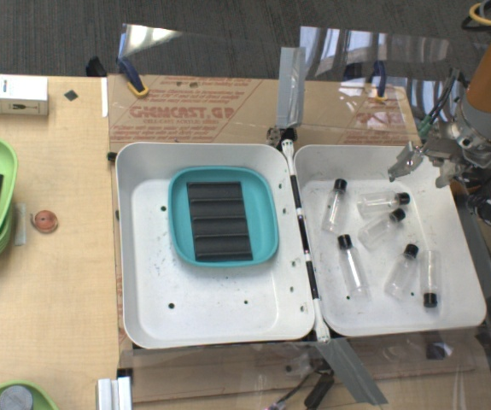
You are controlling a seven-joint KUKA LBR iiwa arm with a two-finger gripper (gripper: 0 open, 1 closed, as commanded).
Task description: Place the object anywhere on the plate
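**Tool above the vial bin, plate apart**

Poised over the right bin's (450, 319) far corner: tool (423, 162), fingers spread, pinching nothing. Scattered below in that bin: clear vials (348, 263) with black caps. Resting in the left bin (143, 314): teal plate (224, 214) with a dark ribbed insert.

Robotics laboratory setting: a wooden counter (57, 297) carried two white bins (143, 314), clear capped vials (347, 263), a teal plate (224, 216), cardboard sheeting (194, 109) and clamps (131, 75).
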